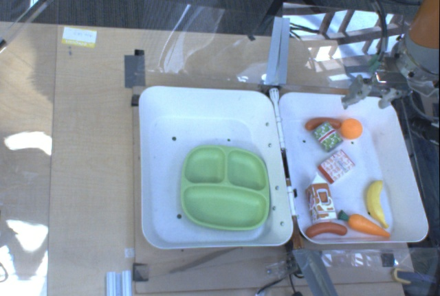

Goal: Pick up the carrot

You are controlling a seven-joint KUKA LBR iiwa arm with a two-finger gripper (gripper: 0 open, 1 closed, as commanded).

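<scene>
Your tabletop [89, 150] is pale wood and carries two white bins side by side. The left bin [158, 116] holds a green divided plate [225, 186]. The carrot [367, 225] lies at the right bin's [405, 171] near edge, toward its right corner, just beside a sausage [326, 229] and a banana [375, 202]. The pincer [371, 88] hangs over that bin's far edge, well apart from the carrot. You cannot tell whether it is spread or pressed together.
</scene>
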